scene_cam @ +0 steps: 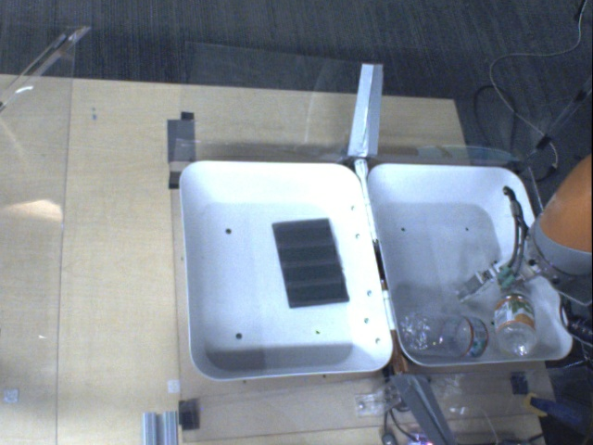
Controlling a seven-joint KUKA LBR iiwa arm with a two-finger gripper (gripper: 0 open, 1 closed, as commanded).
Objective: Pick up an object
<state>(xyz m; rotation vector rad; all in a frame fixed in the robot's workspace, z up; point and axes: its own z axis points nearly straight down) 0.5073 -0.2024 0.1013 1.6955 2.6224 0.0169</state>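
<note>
The gripper [482, 281] hangs low in the right bin [435, 202], just above a clear bottle [443, 334] lying crosswise along the bin's near wall. A second small bottle [515, 321] stands beside it. I cannot tell its grip state.

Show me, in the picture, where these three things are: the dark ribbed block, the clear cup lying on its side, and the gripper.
dark ribbed block [310, 262]: camera view, middle of its top face.
clear cup [443, 335]: camera view, middle of its side wall.
gripper [484, 281]: camera view, between its fingertips.
</note>
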